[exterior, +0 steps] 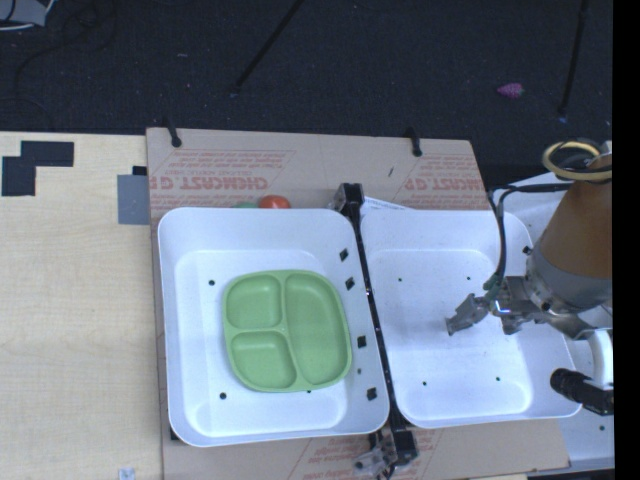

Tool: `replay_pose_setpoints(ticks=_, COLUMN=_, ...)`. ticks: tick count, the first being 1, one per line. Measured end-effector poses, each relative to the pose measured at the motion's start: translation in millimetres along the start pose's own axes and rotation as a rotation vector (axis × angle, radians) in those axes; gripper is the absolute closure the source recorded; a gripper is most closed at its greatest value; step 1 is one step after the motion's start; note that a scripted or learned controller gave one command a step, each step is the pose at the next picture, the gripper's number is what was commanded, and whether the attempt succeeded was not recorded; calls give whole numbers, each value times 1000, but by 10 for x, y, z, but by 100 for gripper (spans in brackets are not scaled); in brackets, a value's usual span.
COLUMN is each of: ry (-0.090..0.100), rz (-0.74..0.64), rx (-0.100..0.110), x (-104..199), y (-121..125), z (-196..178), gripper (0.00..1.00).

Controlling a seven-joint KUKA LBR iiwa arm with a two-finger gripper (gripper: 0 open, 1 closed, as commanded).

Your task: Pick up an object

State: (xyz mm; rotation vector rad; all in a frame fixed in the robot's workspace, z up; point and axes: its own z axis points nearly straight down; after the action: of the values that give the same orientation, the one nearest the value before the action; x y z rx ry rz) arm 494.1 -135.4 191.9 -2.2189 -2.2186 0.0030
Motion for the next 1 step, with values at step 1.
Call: replay_pose_setpoints(ticks=1, ry=1, rz=1, rx=4, x=-83, y=-1, z=588, gripper=0)
